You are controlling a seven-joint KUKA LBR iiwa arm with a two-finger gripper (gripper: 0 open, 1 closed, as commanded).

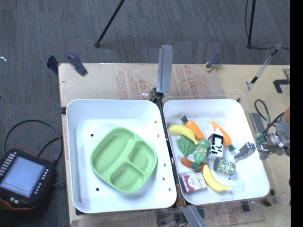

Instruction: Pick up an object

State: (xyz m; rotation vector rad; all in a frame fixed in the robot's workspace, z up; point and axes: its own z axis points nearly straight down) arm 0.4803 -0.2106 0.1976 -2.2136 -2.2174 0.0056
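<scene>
**Crowded right bin, end effector at its right wall**

The end effector (247,151) sits low just inside the right wall of the right bin (239,109), apart from the nearest item, a small green can (224,167); how far it is open cannot be told, and nothing is seen in it. Candidate objects crowd the bin's middle: two bananas (182,132) (215,180), two carrots (194,129) (222,134), a black-and-white carton (216,145), a leafy green piece (186,147) and a red packet (193,182). Risk, as a judgement: items touch or overlap, so a descent may strike two at once, nudge the round can aside, or close on nothing. The left bin (78,113) holds one green divided plate (124,160), its compartments bare.
</scene>
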